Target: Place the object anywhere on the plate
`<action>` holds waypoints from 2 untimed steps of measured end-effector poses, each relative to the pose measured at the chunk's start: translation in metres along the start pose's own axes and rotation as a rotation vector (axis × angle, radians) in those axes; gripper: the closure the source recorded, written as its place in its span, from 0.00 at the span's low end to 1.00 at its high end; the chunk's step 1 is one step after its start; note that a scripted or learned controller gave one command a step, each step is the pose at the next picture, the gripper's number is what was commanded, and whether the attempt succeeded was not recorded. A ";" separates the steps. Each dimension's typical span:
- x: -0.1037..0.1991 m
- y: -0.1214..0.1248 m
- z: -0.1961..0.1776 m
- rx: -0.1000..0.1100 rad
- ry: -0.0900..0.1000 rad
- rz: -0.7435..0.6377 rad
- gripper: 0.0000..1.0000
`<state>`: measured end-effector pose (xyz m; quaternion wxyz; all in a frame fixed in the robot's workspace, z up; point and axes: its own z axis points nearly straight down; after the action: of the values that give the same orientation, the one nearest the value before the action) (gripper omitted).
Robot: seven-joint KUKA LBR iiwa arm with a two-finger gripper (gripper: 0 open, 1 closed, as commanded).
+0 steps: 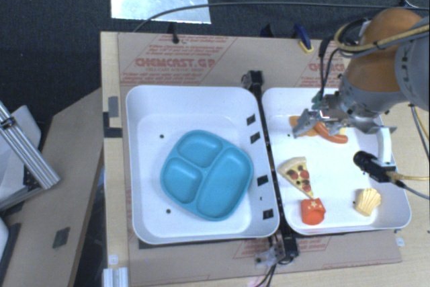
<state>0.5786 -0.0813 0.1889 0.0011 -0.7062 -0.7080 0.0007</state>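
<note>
The blue three-compartment plate (206, 174) lies flat in the left bin. An orange-red sausage-shaped object (330, 136) lies in the right bin, right below my end effector (310, 121).

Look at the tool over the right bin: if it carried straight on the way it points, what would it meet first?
The tool points down and to the left, right above the orange hot dog piece, so it would probably meet that first, then the right bin's floor. Depth is hard to judge from one slanted view.

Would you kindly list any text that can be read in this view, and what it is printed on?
"CHEMCAST GP": red print on the brown board behind the left bin.
More red print on the board behind the right bin and along the front edge: too blurred to read.
</note>
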 end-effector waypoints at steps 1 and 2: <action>-0.002 0.007 0.060 0.001 0.000 0.001 0.00; -0.001 0.007 0.107 -0.001 0.000 0.002 0.00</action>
<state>0.5851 -0.0826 0.0822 0.0008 -0.7068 -0.7074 0.0004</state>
